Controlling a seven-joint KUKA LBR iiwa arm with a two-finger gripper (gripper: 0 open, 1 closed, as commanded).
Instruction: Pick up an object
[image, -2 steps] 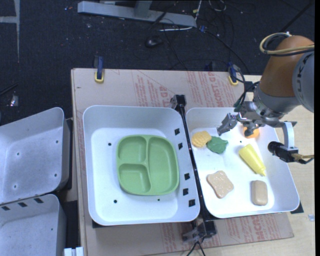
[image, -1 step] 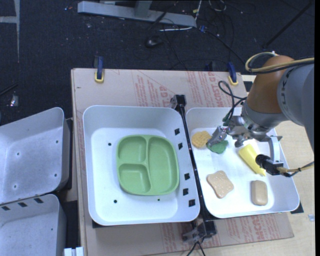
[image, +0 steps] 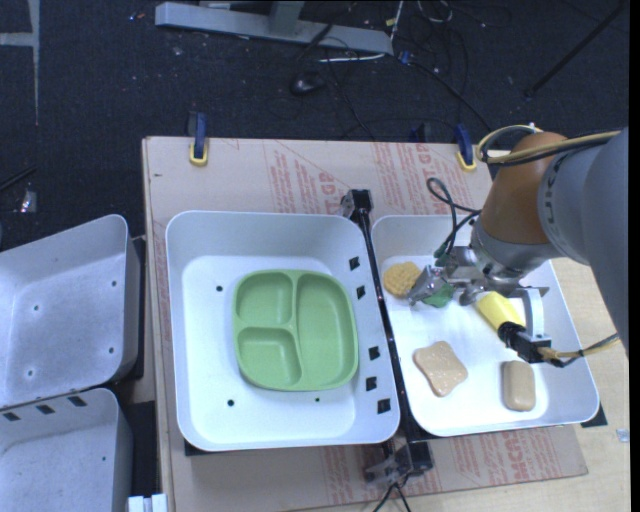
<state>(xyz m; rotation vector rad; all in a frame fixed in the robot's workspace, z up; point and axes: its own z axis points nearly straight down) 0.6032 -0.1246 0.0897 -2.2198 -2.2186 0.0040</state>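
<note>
Where left bin (image: 190, 300) sits, green tray (image: 296, 330)

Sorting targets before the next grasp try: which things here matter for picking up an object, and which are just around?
Belongs to the job:
gripper
round cracker
green item
yellow item
toast slice
tan block
right bin

Just lying about:
green divided tray
left bin
blue clamps
</note>
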